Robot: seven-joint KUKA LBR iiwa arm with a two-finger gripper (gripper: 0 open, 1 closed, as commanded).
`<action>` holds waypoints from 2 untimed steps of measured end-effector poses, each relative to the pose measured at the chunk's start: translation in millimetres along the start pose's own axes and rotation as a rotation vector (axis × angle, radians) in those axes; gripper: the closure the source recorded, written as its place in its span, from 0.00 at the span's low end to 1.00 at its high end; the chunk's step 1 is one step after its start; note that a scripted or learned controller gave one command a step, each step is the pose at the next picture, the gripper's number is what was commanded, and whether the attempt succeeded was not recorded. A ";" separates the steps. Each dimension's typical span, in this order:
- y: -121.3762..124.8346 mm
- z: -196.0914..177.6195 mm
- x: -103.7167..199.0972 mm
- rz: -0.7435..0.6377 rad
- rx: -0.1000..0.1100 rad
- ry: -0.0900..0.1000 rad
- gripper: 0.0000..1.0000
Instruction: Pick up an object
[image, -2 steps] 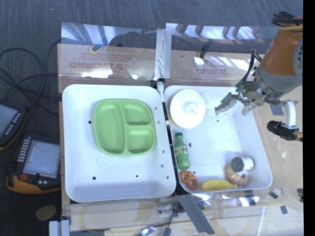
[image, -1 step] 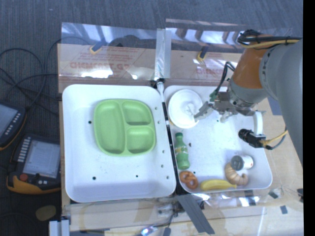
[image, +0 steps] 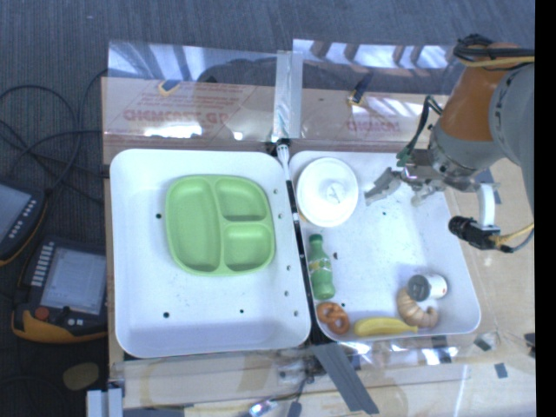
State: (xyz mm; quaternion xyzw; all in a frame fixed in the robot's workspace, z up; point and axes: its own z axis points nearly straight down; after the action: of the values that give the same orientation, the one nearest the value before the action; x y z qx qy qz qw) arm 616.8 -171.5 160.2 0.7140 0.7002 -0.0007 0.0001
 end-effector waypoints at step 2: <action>0.3 -8.6 1.1 -0.002 0.001 0.000 0.00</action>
State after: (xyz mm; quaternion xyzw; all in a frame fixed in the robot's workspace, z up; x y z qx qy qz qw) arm 617.1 -170.4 168.8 0.7132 0.7010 -0.0011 -0.0005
